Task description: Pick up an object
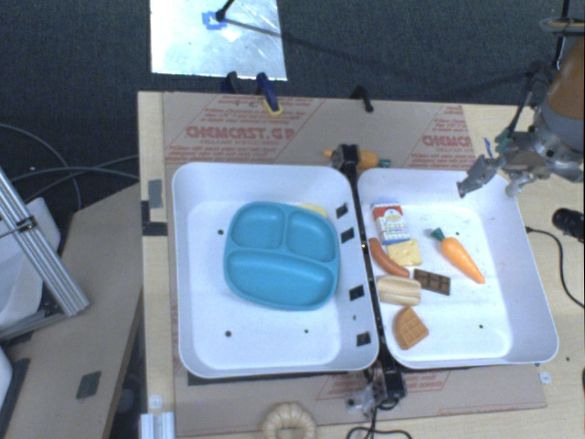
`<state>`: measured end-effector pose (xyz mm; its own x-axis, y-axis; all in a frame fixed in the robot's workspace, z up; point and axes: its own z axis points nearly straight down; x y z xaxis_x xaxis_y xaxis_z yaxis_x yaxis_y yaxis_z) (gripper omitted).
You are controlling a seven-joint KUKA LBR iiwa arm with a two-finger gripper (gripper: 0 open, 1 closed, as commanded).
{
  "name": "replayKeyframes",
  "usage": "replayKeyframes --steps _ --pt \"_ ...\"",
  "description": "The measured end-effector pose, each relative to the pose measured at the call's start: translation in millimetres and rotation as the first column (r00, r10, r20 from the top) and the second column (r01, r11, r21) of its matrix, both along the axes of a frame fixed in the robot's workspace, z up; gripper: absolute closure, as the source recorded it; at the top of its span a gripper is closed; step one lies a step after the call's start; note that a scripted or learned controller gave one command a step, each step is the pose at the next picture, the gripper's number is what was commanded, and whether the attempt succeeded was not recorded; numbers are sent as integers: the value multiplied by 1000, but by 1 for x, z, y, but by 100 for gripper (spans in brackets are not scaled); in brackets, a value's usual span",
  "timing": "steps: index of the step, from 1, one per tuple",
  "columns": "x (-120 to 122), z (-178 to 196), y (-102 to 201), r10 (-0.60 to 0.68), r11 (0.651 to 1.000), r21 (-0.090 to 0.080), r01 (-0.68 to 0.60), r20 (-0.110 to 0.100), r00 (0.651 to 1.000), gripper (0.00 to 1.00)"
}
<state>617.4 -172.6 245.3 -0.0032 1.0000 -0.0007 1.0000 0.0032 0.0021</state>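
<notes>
The right bin (526, 314) holds several toy foods: a small carton (390, 223) on a yellow cheese slice (408, 250), a red sausage (388, 258), an orange carrot (458, 257), a brown chocolate bar (432, 282), a bread roll (398, 290) and a tan waffle (409, 327). My gripper (494, 181) hangs over the bin's back right corner, above and to the right of the carrot. Its fingers are open and nothing sits between them.
The left bin (196, 337) holds a blue divided plate (280, 253), with a yellow piece (314, 210) peeking out behind it. An orange item (367, 160) lies behind the bins' divider. A beige ring (291, 421) sits at the bench's front edge.
</notes>
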Motion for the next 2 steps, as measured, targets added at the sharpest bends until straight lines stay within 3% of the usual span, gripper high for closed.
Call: replayKeyframes --steps 2 --pt "-3 -124 1 -2 1000 1 2 -5 1000 0"
